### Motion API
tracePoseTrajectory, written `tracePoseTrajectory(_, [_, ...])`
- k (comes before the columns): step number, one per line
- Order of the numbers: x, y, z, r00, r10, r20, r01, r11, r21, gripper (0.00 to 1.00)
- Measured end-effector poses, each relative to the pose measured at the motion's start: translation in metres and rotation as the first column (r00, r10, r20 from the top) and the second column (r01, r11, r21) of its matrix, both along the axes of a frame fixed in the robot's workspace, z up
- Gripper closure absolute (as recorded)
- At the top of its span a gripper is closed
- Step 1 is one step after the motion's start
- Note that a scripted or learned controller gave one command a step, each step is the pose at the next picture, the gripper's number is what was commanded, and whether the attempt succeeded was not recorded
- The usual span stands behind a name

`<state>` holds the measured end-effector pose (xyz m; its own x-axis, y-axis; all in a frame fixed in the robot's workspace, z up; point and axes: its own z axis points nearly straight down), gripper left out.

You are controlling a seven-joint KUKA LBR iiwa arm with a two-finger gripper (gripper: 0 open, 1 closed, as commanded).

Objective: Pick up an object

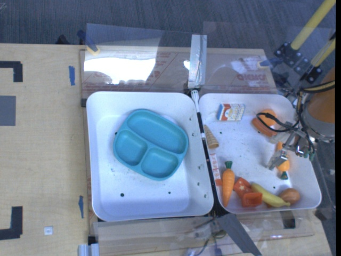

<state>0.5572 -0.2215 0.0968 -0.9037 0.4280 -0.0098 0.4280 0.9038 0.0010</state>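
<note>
My gripper [279,160] hangs low over the right side of the right bin [314,196], reaching in from the right edge. A small orange piece [284,167] lies right at its tip; whether it is touched or held is not clear. Around it in this bin are an orange bun-like item [265,122] at the back, a white, orange and blue carton [230,112], a waffle cone [211,137], a carrot [227,181], red pepper pieces [246,192], a banana [269,196] and a brown egg-shaped item [291,196].
The left bin [101,196] holds a blue divided plate [151,143]. A clear plastic wall [197,63] rises behind both bins. A ridge [205,159] separates the bins. Yellow poles [314,20] and black clamps stand at the back right.
</note>
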Motion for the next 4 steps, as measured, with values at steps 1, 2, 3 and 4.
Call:
tracePoseTrajectory(1, [-0.005,-0.001,-0.009,0.996,-0.089,-0.002,0.089,0.996,0.004,0.0])
tracePoseTrajectory(2, [-0.001,-0.002,0.005,0.996,-0.087,0.013,0.087,0.996,-0.002,1.0])
tracePoseTrajectory(3, [-0.074,0.055,-0.007,0.997,0.082,0.001,-0.082,0.997,-0.001,1.0])
tracePoseTrajectory(4, [-0.038,0.212,0.093,0.991,0.132,0.007,-0.132,0.991,0.006,1.0])
